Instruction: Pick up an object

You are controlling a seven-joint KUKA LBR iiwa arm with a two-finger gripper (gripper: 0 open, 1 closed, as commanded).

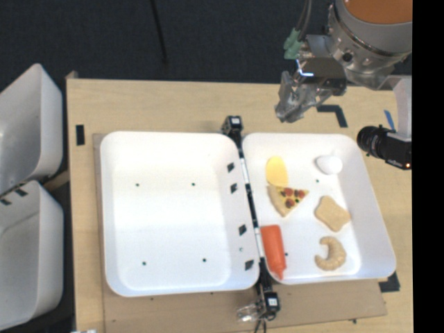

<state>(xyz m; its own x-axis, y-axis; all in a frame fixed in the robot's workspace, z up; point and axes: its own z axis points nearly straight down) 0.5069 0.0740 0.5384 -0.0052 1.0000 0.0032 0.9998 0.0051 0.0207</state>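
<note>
gripper: gripper (297, 106) hangs above the far edge of the right bin (361, 259), finger state cannot be told
objects: pizza slice (288, 200), carrot (273, 248), croissant (331, 253) lie in that bin
progress: nothing lifted; descent and grasp remain

This is a robotics lab. A pale wooden bench (208, 103) stands against dark flooring and bears two shallow white bins (114, 207) clipped together at centre, with toy food at four o'clock and a grey, orange-banded industrial arm (371, 19) at one o'clock.
</note>
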